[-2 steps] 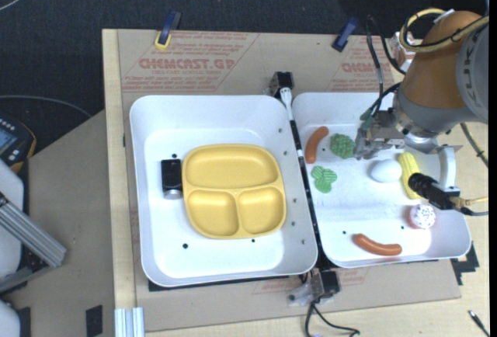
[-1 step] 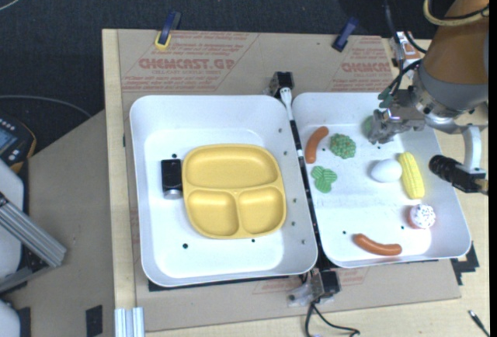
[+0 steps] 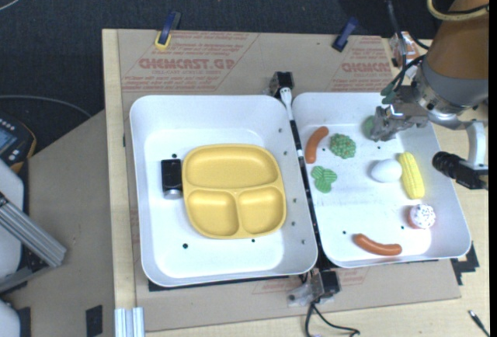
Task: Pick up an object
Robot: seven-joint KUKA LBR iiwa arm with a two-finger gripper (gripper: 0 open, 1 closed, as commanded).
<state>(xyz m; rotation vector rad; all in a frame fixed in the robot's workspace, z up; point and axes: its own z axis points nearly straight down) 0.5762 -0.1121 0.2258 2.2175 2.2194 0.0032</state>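
The grey arm with its orange band leans in over the right-hand shallow white plastic bin [image 3: 446,207], and the pincer [image 3: 386,124] is down at that bin's far side, right on top of a small green lump [image 3: 371,126] that peeks out from its left edge. Whether the pincer is wide, narrow or gripping anything, the commentator cannot tell: the tips are a dark blur against the bin floor and nothing is plainly seen between them.

Take the white egg-shaped piece [image 3: 384,170] as the marker. It lies just nearer the camera than the pincer, close but apart from it. Touching or almost touching the egg's right side is the yellow corn cob [image 3: 411,175], lying lengthwise. To the egg's left sits a bushy green broccoli floret [image 3: 342,145], then a slim orange-red sausage [image 3: 315,143] tilted beside the bin's left wall, and a second green leafy piece [image 3: 324,178] below those. Nearer the camera than the egg are a white speckled ball with a pink patch [image 3: 422,216] and another orange-red sausage [image 3: 377,244] lying flat along the near rim.

The toys look scattered loose so that the arm has open room around each one. The green lump under the pincer seems the likely target, with the egg next closest.

Well left of the egg, the left-hand white bin [image 3: 147,172] carries a yellow three-compartment plastic tray [image 3: 231,189] with a small black block [image 3: 171,176] just beside it, all resting on the bench [image 3: 233,56]
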